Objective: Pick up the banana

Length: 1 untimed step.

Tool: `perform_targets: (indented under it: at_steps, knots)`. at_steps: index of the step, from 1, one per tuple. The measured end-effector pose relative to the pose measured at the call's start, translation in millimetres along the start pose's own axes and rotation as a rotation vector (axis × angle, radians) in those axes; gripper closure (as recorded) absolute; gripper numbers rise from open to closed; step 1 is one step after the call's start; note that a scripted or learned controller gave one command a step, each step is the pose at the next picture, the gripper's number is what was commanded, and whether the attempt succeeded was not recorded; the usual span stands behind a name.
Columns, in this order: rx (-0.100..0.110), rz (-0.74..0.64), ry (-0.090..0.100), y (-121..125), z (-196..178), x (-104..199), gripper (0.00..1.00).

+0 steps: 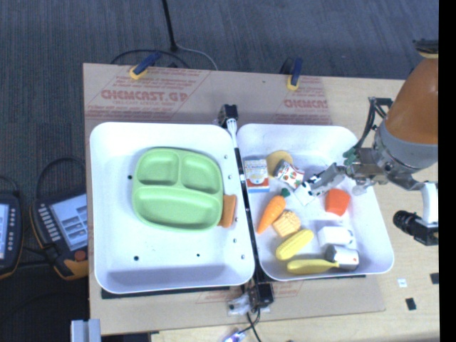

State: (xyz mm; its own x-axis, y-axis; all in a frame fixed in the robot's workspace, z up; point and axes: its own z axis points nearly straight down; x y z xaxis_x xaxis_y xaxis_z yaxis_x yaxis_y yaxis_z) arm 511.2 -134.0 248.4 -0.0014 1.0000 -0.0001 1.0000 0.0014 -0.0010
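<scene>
You look down from a single fixed camera above the surface (pixel 178 95), tilted at a slant; both white bins sit mid-frame, the left bin (pixel 107 212) and the right bin (pixel 370 248) side by side; dark floor fills the top; the arm (pixel 417 112) enters from your right.

Dark grey carpet floor (pixel 285 20) surrounds a pale wooden surface (pixel 399 312); black cable (pixel 167 16) crosses the carpet.

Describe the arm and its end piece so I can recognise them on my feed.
The arm has a rounded orange band above a grey wrist section. A dark cable loops beside it. The gripper is a grey metal assembly with dark parts, tapering toward the bin.
</scene>
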Motion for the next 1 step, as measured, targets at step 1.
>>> perform_targets:
  at_steps: [1]
  knots:
    - [0.002,-0.170,0.001,-28.1,107.9,19.7,0.00]
